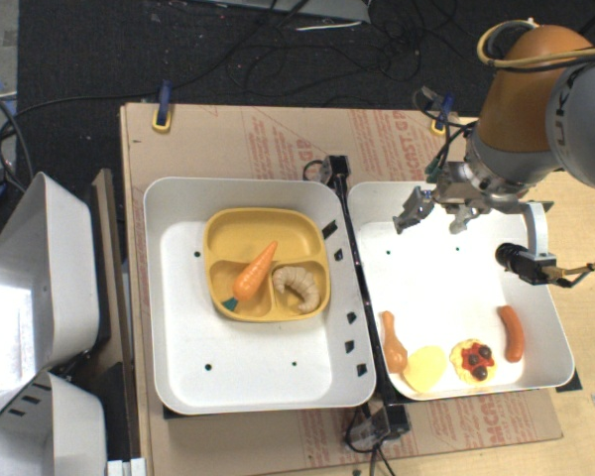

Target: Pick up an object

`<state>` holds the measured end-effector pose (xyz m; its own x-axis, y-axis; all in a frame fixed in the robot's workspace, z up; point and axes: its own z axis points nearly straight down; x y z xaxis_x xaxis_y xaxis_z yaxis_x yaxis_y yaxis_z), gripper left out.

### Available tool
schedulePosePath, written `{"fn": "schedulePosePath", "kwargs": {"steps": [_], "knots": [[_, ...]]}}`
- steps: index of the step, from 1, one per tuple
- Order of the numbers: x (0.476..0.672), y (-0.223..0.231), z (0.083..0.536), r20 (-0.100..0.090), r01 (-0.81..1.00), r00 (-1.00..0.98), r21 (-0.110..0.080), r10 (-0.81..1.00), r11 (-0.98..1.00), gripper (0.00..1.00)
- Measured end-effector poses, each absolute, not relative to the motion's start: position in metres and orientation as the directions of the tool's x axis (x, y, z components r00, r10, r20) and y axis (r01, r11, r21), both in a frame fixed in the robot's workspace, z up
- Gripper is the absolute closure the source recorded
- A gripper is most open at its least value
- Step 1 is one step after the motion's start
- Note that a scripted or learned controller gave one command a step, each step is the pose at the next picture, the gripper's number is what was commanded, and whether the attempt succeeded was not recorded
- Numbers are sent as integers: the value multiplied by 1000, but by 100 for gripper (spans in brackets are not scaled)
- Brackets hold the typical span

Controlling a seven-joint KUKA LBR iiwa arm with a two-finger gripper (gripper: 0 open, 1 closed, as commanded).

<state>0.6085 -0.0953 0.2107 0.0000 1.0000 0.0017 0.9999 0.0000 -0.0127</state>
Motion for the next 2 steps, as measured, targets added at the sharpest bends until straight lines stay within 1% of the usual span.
{"fn": "schedulePosePath", "kwargs": {"steps": [1, 2], "knots": [[611, -95, 218, 0, 1000, -2, -1, 1000, 2, 0], [612, -94, 175, 0, 1000, 0, -4, 1000, -1, 0]]}}
